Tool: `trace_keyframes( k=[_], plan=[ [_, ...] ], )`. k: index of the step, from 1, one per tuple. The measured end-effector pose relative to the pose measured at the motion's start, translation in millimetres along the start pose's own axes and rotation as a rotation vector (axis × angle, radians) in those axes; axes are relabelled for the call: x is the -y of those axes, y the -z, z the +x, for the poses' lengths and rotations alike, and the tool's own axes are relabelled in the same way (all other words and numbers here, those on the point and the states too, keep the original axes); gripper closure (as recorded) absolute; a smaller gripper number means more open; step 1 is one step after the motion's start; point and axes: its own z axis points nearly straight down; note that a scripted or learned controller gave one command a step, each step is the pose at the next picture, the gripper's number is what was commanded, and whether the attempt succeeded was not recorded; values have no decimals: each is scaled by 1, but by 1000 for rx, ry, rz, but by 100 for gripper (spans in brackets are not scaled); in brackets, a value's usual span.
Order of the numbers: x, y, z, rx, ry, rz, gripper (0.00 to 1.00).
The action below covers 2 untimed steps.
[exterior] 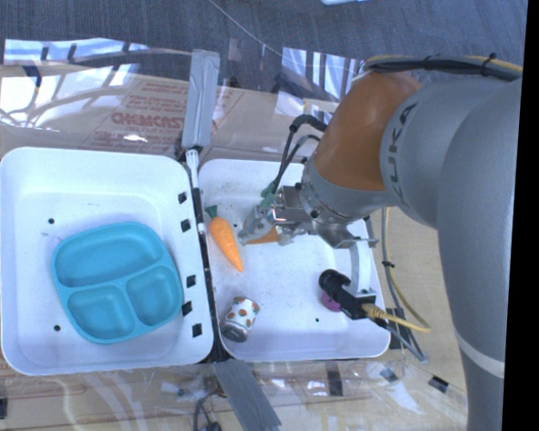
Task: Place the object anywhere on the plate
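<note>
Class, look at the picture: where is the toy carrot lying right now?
The carrot lies in the right bin, close to its left wall, just left of the gripper and above a small patterned cup.

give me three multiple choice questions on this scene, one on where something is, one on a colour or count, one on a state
1. Where does the toy carrot lie?
A. in the right bin, near the divider between the bins
B. on the plate
C. on the bench outside both bins

2. What colour is the divided plate?
A. red
B. light blue
C. black

3. What does the plate carry?
A. the carrot
B. the small patterned cup
C. nothing, its compartments are bare

Answers:
1. A, the carrot rests on the floor of the right bin close to its left wall.
2. B, the plate in the left bin is light blue with three compartments.
3. C, the carrot and the small patterned cup both sit in the right bin, where the gripper also hangs.
</note>
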Motion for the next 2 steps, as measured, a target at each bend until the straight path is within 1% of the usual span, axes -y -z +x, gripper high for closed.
trace_keyframes(
  k=[1,2],
  plan=[
    [28,-42,65,0,3,3,100],
    [5,-30,158,-1,6,-1,100]
  ],
)
